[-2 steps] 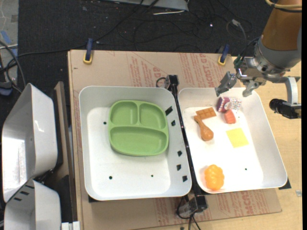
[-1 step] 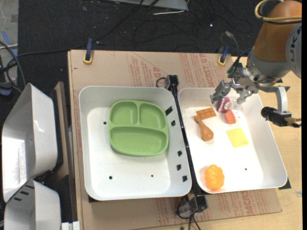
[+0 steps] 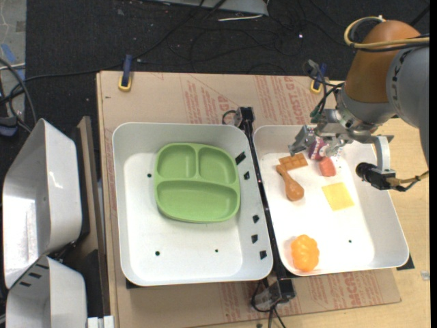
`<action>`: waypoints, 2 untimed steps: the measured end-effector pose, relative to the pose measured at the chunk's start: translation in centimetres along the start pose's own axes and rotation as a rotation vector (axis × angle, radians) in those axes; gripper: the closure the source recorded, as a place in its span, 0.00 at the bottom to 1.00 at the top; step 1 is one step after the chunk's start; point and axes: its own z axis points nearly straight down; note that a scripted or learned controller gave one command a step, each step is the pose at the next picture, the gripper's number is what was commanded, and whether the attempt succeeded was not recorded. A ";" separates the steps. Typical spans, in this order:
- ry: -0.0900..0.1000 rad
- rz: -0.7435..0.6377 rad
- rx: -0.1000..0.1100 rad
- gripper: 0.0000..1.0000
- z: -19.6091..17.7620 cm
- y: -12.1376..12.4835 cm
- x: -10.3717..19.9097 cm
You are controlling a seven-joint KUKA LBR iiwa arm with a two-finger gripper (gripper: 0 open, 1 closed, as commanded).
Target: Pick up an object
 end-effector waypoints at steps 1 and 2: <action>0.000 0.001 0.000 0.00 4.4 -0.3 -0.5; -0.001 0.000 -0.004 1.00 3.1 -0.2 -0.5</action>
